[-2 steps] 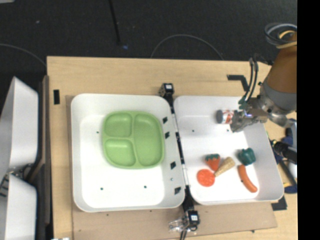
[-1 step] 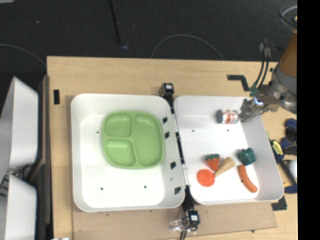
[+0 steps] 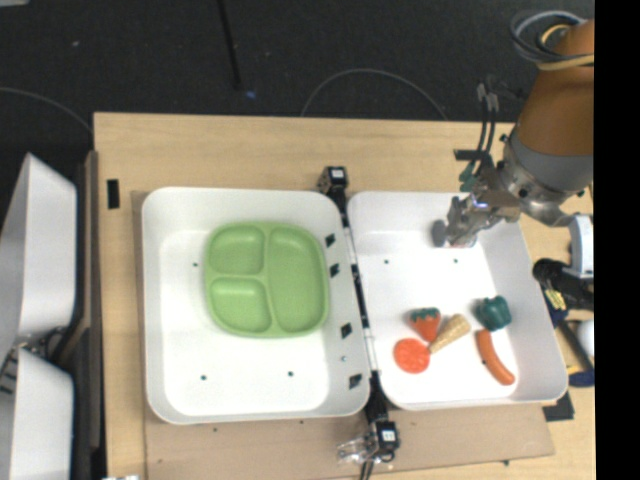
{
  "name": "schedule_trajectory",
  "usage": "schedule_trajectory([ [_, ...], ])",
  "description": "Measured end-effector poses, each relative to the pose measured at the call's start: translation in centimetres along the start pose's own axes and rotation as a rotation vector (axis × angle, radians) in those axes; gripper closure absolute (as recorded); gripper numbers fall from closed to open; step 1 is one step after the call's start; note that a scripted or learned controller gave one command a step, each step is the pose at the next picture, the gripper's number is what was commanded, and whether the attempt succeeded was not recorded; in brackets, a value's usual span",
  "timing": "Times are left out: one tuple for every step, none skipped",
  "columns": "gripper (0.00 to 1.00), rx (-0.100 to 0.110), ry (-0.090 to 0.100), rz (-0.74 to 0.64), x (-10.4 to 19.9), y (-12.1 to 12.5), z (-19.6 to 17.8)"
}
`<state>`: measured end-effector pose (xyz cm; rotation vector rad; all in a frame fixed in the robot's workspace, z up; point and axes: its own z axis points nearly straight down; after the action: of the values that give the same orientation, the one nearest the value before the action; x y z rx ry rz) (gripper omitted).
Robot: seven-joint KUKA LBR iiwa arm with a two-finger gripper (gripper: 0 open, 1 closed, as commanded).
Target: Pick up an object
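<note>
Gripper [image 3: 456,230]: held over the far part of the right bin [image 3: 400,218]; whether it is open or closed cannot be told.
Targets: tomato [image 3: 411,355], cone [image 3: 449,332], carrot [image 3: 494,357] and teal piece [image 3: 493,312] are clustered at the near end, well apart from it.
Risk: two crowded toys may be caught or nudged aside.
Left bin [image 3: 170,268]: green divided plate [image 3: 267,278] is left alone.

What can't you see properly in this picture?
- Gripper: too small and blurry in the camera view to tell open from shut.
- Toy foods in the right bin: too small to name surely.
- Arm: cut off by the right edge.
</note>
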<state>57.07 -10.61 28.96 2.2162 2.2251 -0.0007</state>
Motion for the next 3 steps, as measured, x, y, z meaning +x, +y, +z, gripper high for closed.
schedule_trajectory([
  [1.0,-0.002,0.001,-0.002,4.7,2.9,0.3],
  [1.0,0.001,0.0,-0.001,8.7,4.7,2.4],
  [1.0,-0.001,0.0,-0.001,13.2,6.8,4.3],
])
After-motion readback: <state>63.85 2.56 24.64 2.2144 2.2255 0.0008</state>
